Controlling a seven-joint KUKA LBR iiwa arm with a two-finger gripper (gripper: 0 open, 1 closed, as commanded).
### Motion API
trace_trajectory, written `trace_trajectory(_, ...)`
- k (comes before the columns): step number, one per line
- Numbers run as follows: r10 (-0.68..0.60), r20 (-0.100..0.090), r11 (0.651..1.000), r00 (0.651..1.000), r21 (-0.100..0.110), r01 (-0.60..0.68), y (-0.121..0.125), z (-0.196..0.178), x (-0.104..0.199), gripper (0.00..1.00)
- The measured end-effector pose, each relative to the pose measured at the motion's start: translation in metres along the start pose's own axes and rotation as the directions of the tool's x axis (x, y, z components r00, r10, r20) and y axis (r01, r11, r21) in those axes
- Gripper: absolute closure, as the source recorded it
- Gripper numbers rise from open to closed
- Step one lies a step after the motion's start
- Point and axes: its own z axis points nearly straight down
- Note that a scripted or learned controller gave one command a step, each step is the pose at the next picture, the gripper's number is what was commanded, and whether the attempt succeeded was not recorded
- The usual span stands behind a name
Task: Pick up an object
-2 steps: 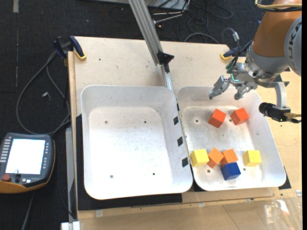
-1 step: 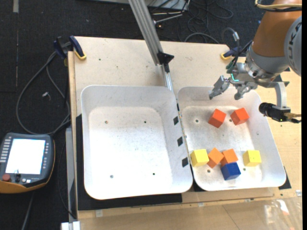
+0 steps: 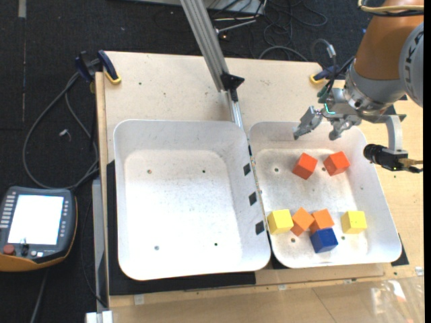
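Camera view shows the gripper [image 3: 320, 126] spread and gripping nothing above the right bin's [image 3: 385, 210] far edge. Two orange cubes [image 3: 305, 165] sit near that edge, just below the fingers.

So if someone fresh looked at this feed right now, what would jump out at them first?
Probably the cluster of bright blocks in the right bin: two orange cubes near its top, then yellow, orange and one blue cube bunched along its lower edge. Next, the gripper hanging open above that bin's upper edge, holding nothing. The left bin sits pale beside it.
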Motion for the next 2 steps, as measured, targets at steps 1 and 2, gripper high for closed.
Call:
trace_trajectory(1,0.000,0.000,1.000,1.000,0.000,0.000,0.0000,0.0000,0.0000,0.00)
trace_trajectory(2,0.000,0.000,1.000,1.000,0.000,0.000,0.0000,0.0000,0.0000,0.00)
